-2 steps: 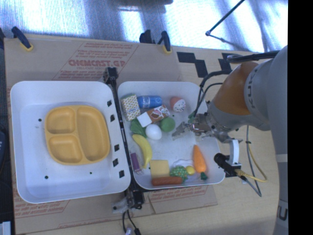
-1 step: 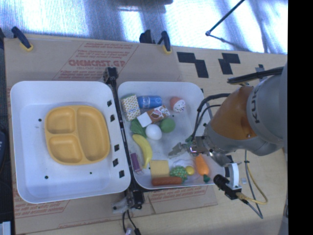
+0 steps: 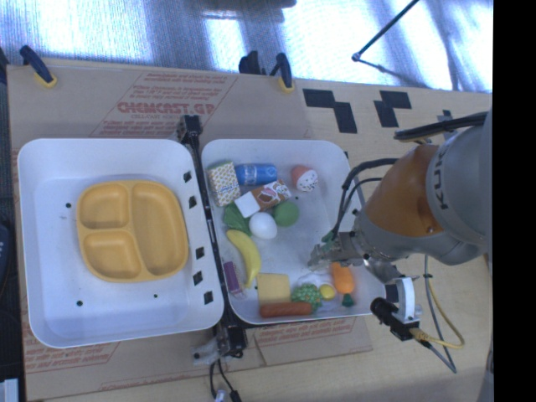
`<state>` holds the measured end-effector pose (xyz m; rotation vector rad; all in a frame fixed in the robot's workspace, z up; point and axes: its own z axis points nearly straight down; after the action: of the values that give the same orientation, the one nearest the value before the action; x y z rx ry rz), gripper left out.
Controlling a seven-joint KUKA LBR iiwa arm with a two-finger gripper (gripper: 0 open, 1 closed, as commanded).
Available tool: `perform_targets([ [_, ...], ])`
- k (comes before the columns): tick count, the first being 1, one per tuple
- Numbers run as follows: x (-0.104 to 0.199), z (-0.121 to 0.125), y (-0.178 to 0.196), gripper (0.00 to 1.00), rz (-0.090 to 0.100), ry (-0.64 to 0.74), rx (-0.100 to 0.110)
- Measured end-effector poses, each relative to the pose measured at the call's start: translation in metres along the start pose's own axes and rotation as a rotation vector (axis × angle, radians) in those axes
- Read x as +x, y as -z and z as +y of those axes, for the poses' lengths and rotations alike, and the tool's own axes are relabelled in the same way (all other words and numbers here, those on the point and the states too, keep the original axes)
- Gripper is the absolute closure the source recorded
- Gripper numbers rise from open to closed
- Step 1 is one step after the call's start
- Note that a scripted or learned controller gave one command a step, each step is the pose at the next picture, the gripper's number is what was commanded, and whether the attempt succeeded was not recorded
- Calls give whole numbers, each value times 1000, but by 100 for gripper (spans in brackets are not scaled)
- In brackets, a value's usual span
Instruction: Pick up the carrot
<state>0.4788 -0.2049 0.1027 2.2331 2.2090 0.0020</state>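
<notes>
Sausage [image 3: 286, 310] lying at near wall of right bin [image 3: 276, 151]; carrot [image 3: 342, 278] sitting just right of it, by bin's right wall. Gripper [image 3: 337, 256] hovering right over carrot, jaws' state impossible to tell. Risks: jaws catching bin wall, or nudging broccoli [image 3: 306, 294] and lemon piece [image 3: 327, 291] crowding carrot.

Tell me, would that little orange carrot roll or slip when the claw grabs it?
The carrot looks smooth and tapered, so it may well slip sideways. Being rounded, it could roll toward the bin wall beside it. It seems a stiff toy, likely light.
</notes>
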Motion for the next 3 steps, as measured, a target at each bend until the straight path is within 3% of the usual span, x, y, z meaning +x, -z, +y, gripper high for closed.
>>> perform_targets([
  [1, 71, -3, 137, 100, 1, -213, 3],
  [2, 10, -3, 30, 100, 1, -21, 6],
  [3, 32, 13, 92, 100, 0, -444, 4],
])
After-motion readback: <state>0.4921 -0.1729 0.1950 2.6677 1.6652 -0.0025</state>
